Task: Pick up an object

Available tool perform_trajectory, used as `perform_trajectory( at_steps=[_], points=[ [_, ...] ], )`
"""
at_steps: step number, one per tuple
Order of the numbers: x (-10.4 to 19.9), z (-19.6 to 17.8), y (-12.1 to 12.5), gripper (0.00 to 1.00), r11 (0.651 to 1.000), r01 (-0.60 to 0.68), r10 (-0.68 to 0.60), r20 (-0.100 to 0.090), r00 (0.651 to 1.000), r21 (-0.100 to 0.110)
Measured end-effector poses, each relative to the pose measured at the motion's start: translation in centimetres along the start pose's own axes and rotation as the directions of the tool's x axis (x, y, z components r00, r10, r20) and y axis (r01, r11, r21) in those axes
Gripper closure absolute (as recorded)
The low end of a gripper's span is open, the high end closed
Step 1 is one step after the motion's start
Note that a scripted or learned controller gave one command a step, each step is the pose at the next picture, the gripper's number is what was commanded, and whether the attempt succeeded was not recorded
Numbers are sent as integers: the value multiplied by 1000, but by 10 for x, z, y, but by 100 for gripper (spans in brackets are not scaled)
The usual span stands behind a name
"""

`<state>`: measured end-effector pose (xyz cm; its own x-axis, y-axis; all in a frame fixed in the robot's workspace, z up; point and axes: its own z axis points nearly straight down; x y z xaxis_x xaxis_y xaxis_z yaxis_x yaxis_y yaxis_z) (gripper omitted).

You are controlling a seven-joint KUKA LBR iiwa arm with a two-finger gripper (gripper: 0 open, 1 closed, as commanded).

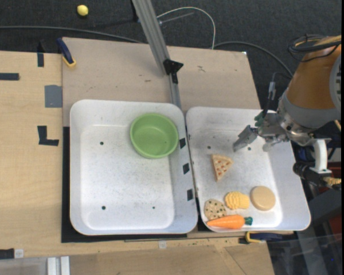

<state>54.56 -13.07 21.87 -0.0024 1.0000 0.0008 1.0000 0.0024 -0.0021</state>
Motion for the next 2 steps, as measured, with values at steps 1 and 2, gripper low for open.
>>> perform_trajectory(
  at_steps=[1, 2],
  points=[
    [0, 0, 0, 0, 1000, 0, 0, 0, 1000, -1],
    [-2, 45, -5, 0, 1000, -2, 2, 0, 1000, 5]
  ],
)
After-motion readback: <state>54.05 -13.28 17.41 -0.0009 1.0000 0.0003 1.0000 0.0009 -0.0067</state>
